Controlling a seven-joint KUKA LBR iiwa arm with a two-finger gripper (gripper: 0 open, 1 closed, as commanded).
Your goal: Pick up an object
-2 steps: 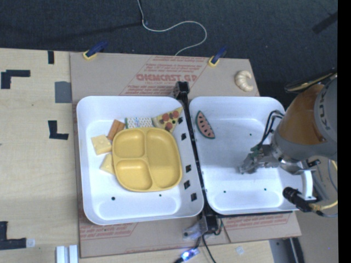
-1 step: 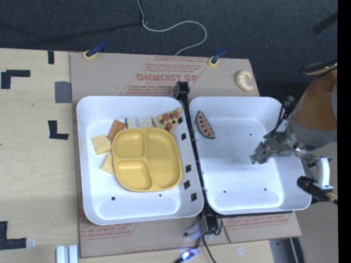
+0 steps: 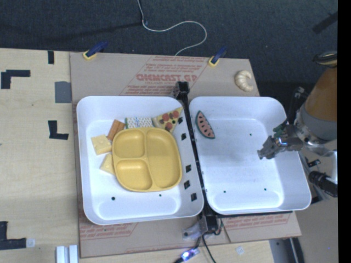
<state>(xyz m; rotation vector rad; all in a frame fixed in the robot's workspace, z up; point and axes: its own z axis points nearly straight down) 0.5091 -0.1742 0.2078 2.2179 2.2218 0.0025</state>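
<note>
Your bench is a pale wooden top against dark carpet, with a cardboard sheet [image 3: 164, 75] under two shallow white bins. The arm [image 3: 323, 100] comes in from the right, grey with its orange band showing above the wrist. The right bin [image 3: 241, 201] lies directly under the gripper [image 3: 267, 150], which hangs over that bin's right side, close to the wall. The left bin [image 3: 90, 147] sits well away to the gripper's left. In it you have a yellow divided plate [image 3: 147, 159], the biggest loose item, far left of the gripper. A toy watermelon slice [image 3: 205, 125] lies in the right bin at its upper left corner, to the gripper's left and a little further back, well apart from it. Beside the plate, further left still, are a pizza slice [image 3: 170, 118], an orange-brown block [image 3: 115, 129] and a pale cheese piece [image 3: 101, 144]. You cannot tell how the gripper is set; nothing visible is in its grasp.
</note>
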